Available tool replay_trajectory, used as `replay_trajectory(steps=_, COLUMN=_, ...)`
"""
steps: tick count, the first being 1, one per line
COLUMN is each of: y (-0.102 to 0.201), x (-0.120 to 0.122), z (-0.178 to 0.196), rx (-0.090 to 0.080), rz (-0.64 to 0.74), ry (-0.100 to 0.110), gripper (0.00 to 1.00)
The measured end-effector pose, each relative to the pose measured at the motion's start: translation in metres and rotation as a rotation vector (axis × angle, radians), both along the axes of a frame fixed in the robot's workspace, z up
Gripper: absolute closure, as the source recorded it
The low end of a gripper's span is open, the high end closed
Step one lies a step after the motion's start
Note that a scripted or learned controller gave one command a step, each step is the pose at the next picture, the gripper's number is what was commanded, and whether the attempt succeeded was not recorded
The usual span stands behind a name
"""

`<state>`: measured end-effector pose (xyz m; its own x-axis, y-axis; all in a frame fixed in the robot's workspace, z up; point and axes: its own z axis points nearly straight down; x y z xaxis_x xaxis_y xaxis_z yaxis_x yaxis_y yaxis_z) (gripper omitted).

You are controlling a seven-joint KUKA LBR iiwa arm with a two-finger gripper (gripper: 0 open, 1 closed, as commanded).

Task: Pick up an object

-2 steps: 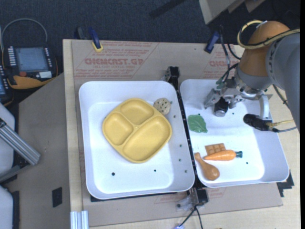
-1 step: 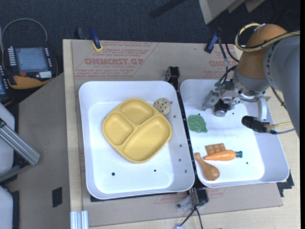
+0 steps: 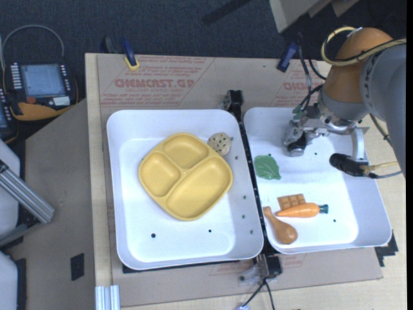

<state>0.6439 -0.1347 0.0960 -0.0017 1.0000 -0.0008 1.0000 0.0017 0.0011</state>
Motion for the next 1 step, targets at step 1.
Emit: replay_trajectory(steps=1, y=-0.0063, x=-0.0073, z=0.0505, rx=0.000, rz=-0.002, ry=-0.001, gripper=1.00)
